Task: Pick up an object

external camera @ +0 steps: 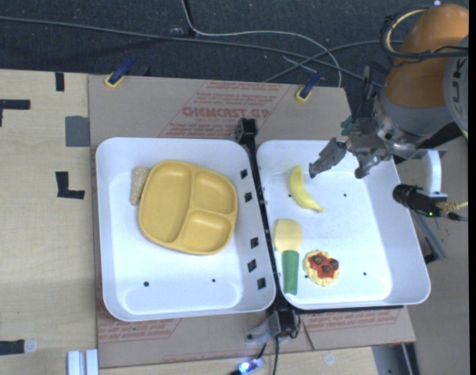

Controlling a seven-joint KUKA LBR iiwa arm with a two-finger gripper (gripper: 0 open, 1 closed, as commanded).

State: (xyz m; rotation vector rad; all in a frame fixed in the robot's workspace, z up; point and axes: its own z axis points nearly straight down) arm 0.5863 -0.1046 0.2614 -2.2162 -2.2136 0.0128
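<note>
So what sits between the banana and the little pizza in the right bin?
In the camera view, nothing between the banana and pizza: bare white bin floor.

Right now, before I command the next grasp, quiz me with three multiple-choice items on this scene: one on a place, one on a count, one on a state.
1. Where does the yellow divided plate lie?
A. left bin
B. right bin
C. on the cardboard

2. How many items lie in the right bin?
A. one
B. three
C. five

3. How is the gripper?
A. shut on the banana
B. open, holding nothing
C. shut on the plate

Answers:
1 A, it fills the left bin.
2 B: banana, corn cob, small pizza.
3 B, its fingers are spread above the bin, right of the banana.
</note>
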